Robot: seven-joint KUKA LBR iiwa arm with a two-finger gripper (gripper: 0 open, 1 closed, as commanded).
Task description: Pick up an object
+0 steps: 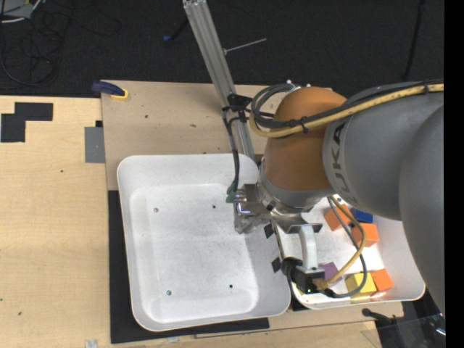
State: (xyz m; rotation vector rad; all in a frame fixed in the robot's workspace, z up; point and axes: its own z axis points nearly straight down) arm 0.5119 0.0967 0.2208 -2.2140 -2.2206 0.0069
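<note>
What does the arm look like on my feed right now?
A bulky grey arm with a glossy orange band above the wrist. Yellow and black cables loop over the orange part, and dark lettering shows partly on the grey shell. The tool below looks silvery metal.

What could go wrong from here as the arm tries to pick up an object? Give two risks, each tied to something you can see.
1. The orange block, yellow block and purple block lie crowded together in the right bin, so a grasp may nudge one aside or catch two.
2. The arm covers much of that bin from the camera, so a missed grasp could be hard to spot.
</note>
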